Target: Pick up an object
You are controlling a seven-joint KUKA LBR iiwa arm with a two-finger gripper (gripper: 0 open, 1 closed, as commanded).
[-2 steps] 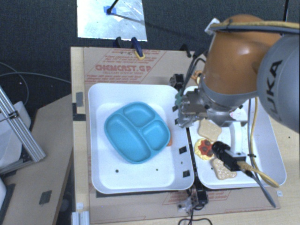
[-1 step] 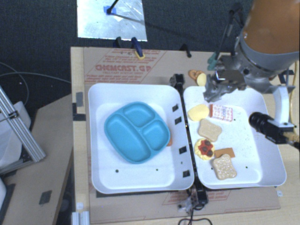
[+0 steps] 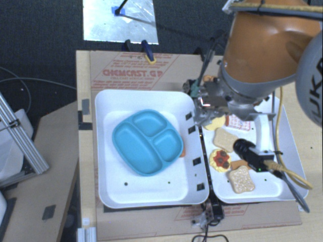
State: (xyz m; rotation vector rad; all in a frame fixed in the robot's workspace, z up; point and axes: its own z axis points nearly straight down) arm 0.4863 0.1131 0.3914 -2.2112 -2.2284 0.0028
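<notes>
My gripper [image 3: 204, 108] hangs low at the near-left corner of the right bin [image 3: 288, 135], close to the divider between the bins. Right below it lies a pale yellow piece [image 3: 218, 122]. A red-and-white packet [image 3: 238, 124] lies just to the right of that. Toward the front follow a beige slice [image 3: 223, 138], a round yellow disc with red spots [image 3: 220, 160] and a speckled bread slice [image 3: 241, 180]. Nothing shows between the fingers, which the wrist largely hides.
The left bin [image 3: 108, 190] holds a blue divided plate [image 3: 146, 141] with a small orange bit [image 3: 182, 153] at its right edge. The big orange-and-grey arm body covers the back of the right bin. A silver sheet [image 3: 119, 14] lies beyond the bench.
</notes>
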